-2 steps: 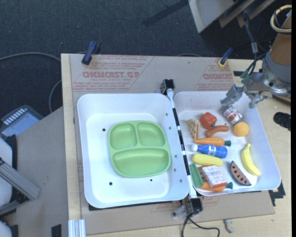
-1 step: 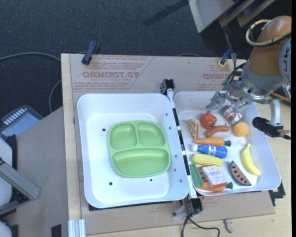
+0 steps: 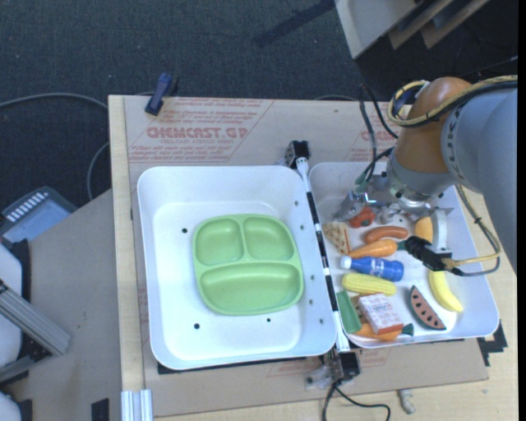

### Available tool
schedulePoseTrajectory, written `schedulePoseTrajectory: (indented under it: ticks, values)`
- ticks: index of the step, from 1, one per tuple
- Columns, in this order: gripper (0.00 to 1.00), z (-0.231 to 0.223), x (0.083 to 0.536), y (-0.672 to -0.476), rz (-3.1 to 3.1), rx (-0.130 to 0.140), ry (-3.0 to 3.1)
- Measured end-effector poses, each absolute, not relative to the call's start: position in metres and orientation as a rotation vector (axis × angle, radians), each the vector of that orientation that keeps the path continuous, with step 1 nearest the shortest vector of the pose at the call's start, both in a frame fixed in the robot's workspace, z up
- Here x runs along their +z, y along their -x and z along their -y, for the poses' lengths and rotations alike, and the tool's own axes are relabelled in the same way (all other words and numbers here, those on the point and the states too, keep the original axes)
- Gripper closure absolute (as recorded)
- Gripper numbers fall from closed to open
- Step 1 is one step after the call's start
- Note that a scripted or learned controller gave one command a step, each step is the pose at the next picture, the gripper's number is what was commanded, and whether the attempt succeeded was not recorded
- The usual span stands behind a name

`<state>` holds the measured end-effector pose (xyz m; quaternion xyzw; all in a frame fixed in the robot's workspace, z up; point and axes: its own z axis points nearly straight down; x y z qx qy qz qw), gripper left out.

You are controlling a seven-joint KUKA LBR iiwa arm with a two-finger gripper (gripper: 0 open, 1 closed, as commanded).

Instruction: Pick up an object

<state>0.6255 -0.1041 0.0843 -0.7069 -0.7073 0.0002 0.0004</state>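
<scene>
Arm low over right bin [image 3: 485,316], gripper [image 3: 380,205] at its far end among toys.
Claw state: cannot tell, wrist hides it. Carrot [image 3: 380,247] just beside gripper, long axis across the bin, tip toward green plate [image 3: 246,265]. Nearer than carrot: blue bottle [image 3: 376,267], corn [image 3: 368,284], banana [image 3: 445,289], watermelon slice [image 3: 426,306]. Small items under wrist indistinct.

the floor [image 3: 123,41] is dark carpet, almost black. a brown board [image 3: 205,131] with red letters lies on top of the bench. a small blue clip [image 3: 159,93] sits at its far left corner. thin wires [image 3: 49,103] run over the floor on the left. a pale box [image 3: 411,20] stands at the top right.
</scene>
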Motion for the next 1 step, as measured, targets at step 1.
schedulePoseTrajectory:
  ticks: [1]
  values:
    - [1.0,0.1043,0.0949,-0.6263,2.223,-0.003,2.223]
